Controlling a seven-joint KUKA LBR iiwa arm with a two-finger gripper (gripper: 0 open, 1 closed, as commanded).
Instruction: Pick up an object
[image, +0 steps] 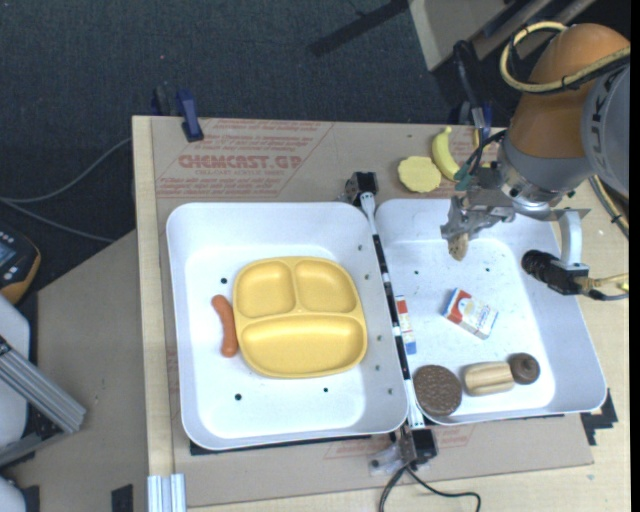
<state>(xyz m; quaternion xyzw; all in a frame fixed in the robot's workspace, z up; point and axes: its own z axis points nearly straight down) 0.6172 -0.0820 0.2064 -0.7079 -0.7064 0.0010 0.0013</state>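
My gripper (459, 243) hangs over the upper part of the right bin (570, 330), fingers pointing down. A small red, white and blue carton (470, 312) lies in the middle of that bin, below the gripper. A tan wooden block (487, 378), a dark brown doughnut (523, 369) and a round brown cookie (437, 390) lie along the bin's near edge. In the left bin (195, 300) sits a yellow divided plate (298, 317) with an orange sausage (226, 325) on its left side.
A yellow banana (445, 153) and a yellow round piece (419, 174) lie on the bench behind the right bin. A black fitting (548, 270) with a cable sits at the right bin's right side. Blue clamps (186, 115) hold the board's far edge.
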